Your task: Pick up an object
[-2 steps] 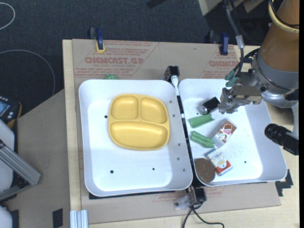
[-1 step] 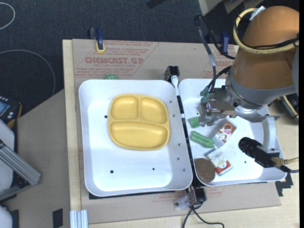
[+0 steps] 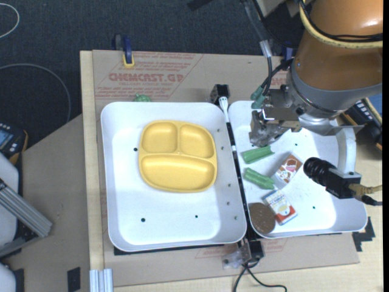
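My gripper (image 3: 262,136) hangs over the back left part of the right bin (image 3: 338,223), coming down from the grey and orange arm at the upper right. Just below its tip lies a green stick (image 3: 257,154), tilted; whether they touch I cannot tell. A second green stick (image 3: 259,179) lies a little nearer the front. Beside them rests a small red and white carton (image 3: 288,169). Another small carton (image 3: 281,205) lies near the front, next to a brown disc (image 3: 262,218).
The left bin (image 3: 115,181) bears a yellow divided plate (image 3: 178,156) in its back half. The wall between the two bins runs close to the left of the gripper. A blue and yellow clamp (image 3: 127,52) stands on the board's far edge.
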Robot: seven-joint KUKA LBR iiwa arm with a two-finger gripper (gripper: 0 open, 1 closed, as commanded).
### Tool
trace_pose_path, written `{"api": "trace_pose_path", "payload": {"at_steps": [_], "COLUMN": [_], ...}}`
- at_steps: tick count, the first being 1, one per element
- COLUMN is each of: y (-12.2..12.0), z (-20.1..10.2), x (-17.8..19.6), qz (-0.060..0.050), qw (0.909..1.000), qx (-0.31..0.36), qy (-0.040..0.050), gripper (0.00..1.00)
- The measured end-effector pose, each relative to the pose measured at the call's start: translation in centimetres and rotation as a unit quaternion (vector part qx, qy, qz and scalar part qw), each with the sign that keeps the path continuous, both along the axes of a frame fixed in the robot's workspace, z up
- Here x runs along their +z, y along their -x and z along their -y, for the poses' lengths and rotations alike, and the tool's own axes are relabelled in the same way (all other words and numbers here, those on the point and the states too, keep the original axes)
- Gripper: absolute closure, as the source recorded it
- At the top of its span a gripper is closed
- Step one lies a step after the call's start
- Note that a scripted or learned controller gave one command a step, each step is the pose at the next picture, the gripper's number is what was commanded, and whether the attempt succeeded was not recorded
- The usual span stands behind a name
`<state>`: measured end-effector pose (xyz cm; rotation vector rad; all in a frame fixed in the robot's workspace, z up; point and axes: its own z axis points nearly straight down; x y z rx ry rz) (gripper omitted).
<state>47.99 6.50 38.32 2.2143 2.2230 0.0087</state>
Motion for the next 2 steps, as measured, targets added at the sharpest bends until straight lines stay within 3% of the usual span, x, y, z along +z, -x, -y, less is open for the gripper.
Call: {"api": "trace_pose_path", "payload": {"at_steps": [1,2], "y": [0.2,-3.2], "z": [-8.0,-4.6], "x": [-4.3,-10.6], "qz": [-0.007,-0.007], "qw": [1.0,1.0], "qx": [0.002,-0.004], "qy": [0.0003,0.002], "gripper": [1.0,1.0]}}
